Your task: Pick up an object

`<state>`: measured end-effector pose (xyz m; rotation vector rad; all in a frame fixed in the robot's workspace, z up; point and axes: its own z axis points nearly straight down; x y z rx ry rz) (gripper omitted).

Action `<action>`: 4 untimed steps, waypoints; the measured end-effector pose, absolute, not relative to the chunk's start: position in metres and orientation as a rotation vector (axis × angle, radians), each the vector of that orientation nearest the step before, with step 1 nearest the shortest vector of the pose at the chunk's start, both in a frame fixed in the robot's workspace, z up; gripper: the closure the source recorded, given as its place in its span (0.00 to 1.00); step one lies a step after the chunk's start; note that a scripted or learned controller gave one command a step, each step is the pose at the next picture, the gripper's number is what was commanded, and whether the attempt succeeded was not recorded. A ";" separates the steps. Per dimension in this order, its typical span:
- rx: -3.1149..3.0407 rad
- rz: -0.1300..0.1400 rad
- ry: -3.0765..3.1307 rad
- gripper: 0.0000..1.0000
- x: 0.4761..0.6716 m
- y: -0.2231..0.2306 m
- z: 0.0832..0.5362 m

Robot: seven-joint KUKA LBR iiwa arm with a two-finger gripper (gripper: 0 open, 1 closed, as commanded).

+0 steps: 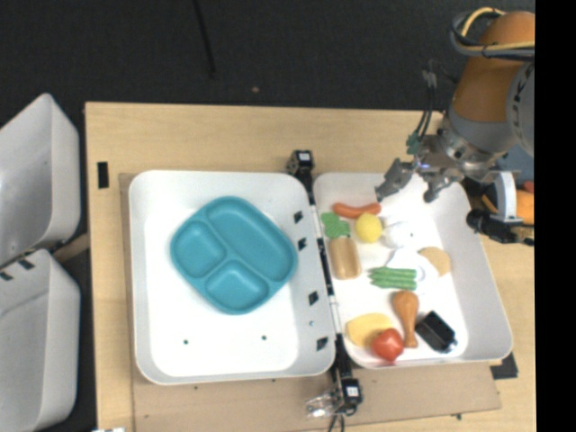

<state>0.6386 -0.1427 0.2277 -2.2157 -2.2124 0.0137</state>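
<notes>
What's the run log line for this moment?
gripper: open, nothing held | position: above right bin far edge | nearest: carrot, lemon | left bin: blue tray

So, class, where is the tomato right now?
The tomato lies in the right bin, at its near edge, touching the yellow piece and beside the drumstick.

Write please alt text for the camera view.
The open gripper hovers over the far end of the right bin, holding nothing, above toy foods like a carrot and lemon. The left bin holds a blue tray.
</notes>
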 end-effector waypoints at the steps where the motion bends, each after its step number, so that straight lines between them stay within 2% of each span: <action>1: -2.218 0.005 -2.221 0.00 0.641 -0.143 0.234; 2: -2.218 0.010 -2.217 0.00 0.634 -0.137 0.183; 4: -2.225 0.006 -2.215 0.00 0.639 -0.141 0.097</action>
